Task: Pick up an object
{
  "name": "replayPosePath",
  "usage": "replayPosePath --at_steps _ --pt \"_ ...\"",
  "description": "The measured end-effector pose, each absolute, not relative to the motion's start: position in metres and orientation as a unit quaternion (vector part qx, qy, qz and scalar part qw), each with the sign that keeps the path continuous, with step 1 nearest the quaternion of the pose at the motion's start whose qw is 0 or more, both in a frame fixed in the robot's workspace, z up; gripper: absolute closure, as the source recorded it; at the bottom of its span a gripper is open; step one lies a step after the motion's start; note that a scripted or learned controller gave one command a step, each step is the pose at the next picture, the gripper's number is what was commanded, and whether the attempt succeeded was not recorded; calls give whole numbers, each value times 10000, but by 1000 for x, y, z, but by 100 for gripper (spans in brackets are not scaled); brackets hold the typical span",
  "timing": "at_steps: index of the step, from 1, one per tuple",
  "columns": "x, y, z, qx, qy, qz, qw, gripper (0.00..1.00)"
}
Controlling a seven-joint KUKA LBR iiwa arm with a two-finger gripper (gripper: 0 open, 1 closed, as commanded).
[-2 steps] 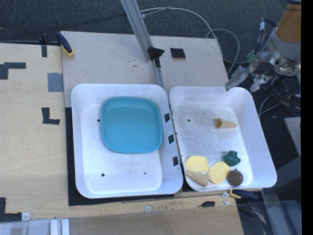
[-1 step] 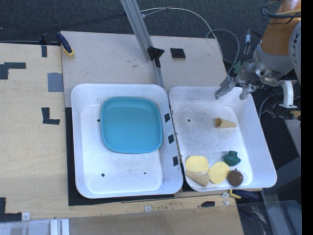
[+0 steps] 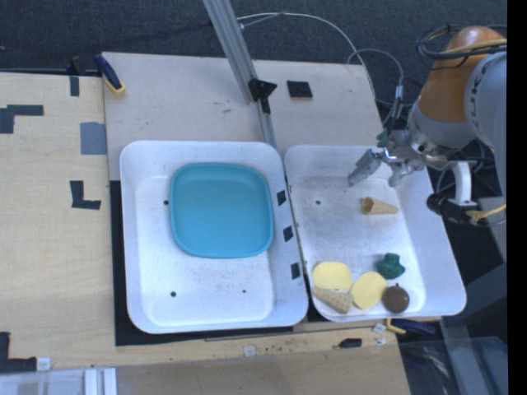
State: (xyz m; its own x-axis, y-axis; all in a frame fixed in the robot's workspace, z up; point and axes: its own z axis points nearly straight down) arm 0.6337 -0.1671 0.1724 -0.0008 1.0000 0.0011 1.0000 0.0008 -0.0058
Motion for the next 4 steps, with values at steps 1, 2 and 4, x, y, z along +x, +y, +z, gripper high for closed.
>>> replayPosePath --at_steps 1,2,4 --pt "642 -167 122 -7067 -7075 15 19 0" --pt "644 -166 135 -7066 -7076 1 0 100" --pt "646 -172 260 -7069 -7073 -15 -23 100"
